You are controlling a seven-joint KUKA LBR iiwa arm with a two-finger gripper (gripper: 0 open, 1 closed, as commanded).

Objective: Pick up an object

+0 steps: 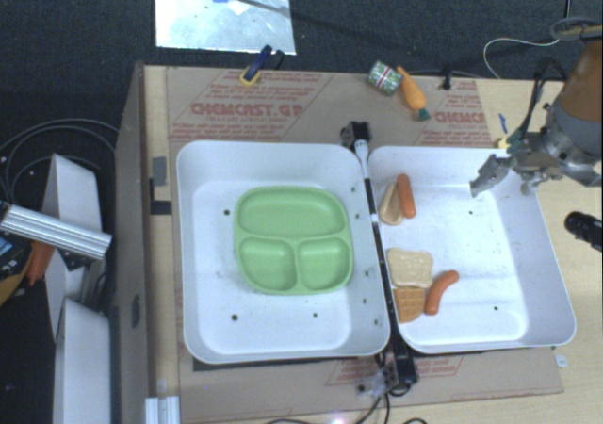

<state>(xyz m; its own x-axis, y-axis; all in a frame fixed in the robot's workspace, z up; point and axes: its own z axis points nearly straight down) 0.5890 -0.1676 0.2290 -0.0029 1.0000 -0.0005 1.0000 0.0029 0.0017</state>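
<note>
Bench: two bins (542,252); one green tray (293,239), two sausages (440,291), hand (492,176) grip unclear.

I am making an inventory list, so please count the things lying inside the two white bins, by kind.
Green divided plate, left bin: 1
Hot dog in a bun, right bin: 1
Loose sausage: 1
Pale bread slice: 1
Waffle-like piece: 1
Total: 5
</note>
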